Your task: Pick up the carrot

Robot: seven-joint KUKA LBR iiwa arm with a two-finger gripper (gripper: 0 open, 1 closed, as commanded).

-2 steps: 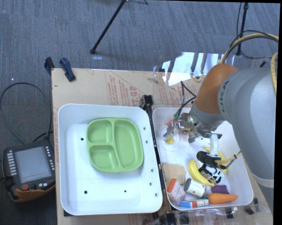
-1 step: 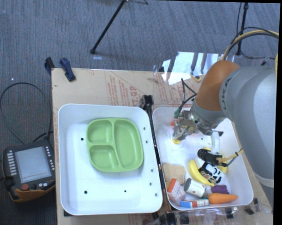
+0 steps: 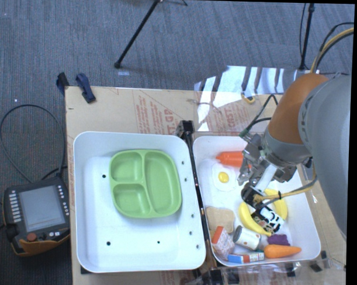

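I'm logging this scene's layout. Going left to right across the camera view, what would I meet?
teach pendant → green divided plate → fried egg → banana

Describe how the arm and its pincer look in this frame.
The arm is bulky, rounded and grey, with a broad orange band above the wrist. The pincer is a smaller grey metal assembly. A yellow cable arcs above the arm.
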